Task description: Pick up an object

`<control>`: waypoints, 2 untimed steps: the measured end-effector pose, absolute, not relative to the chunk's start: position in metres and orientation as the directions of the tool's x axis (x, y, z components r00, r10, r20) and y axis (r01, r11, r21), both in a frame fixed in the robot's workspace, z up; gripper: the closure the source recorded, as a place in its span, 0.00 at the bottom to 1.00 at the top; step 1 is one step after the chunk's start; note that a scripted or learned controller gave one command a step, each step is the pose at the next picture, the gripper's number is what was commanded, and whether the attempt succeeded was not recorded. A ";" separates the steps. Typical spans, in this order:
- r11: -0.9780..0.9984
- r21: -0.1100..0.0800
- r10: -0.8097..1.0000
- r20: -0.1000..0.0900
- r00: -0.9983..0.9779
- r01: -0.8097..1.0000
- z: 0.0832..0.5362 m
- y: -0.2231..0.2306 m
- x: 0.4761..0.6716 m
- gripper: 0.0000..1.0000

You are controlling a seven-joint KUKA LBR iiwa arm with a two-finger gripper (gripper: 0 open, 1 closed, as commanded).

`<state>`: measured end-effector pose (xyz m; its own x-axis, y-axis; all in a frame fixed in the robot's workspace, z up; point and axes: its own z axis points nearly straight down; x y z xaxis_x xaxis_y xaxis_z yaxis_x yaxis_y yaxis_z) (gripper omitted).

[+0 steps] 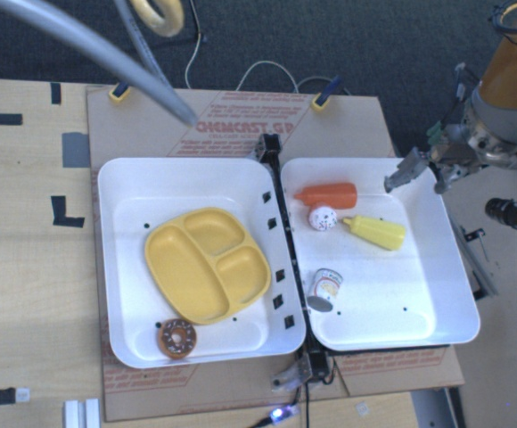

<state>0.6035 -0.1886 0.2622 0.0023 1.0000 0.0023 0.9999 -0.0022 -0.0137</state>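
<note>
The right bin [437,319] holds an orange carrot [325,194] at its back left. A small white spotted ball [323,218] lies just in front of the carrot, and a yellow squeeze bottle [376,231] lies on its side to the right of the ball. A small tipped cup [326,285] rests near the divider. My gripper [422,176] hovers over the back right corner of this bin, right of the carrot and above the bottle. It is open with nothing between its fingers.
The left bin [116,239] carries a yellow divided plate [208,262] and a chocolate donut [177,338] at its front. A black divider [279,239] runs between the bins. A grey pole [80,34] crosses the top left.
</note>
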 end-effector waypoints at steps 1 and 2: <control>0.001 -0.002 1.000 0.000 -0.001 1.000 0.270 -0.188 0.606 0.00; 0.001 -0.005 1.000 0.000 -0.001 1.000 0.226 -0.191 0.603 0.00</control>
